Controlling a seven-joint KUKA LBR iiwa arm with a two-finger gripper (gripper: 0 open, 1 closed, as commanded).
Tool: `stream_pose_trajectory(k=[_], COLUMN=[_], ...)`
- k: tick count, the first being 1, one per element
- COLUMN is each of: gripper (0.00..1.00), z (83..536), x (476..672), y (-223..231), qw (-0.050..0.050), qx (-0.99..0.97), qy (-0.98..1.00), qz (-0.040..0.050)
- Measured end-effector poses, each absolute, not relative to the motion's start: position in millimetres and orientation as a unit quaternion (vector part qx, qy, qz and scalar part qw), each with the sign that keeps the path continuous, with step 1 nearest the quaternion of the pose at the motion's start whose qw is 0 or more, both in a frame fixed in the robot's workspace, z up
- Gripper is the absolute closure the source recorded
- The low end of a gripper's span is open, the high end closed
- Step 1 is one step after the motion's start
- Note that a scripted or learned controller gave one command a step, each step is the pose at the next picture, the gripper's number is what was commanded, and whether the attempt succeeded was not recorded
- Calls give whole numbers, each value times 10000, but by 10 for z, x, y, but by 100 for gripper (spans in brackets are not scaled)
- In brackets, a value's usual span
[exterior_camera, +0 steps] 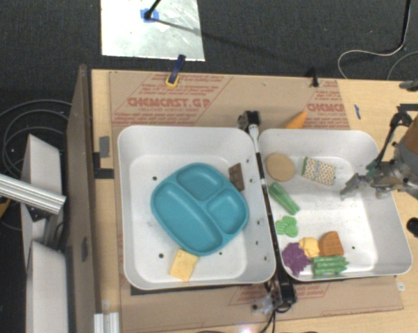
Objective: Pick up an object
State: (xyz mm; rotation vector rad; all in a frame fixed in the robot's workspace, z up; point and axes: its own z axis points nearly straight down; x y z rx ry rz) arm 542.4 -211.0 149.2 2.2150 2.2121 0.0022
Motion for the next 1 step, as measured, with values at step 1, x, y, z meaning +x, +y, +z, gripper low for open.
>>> stream_pose_trajectory(k=[1], gripper=[0], z=[939], x=[5561], y=[-1464], qw=[-22], qx=[7039], qy=[7103], qz=[7])
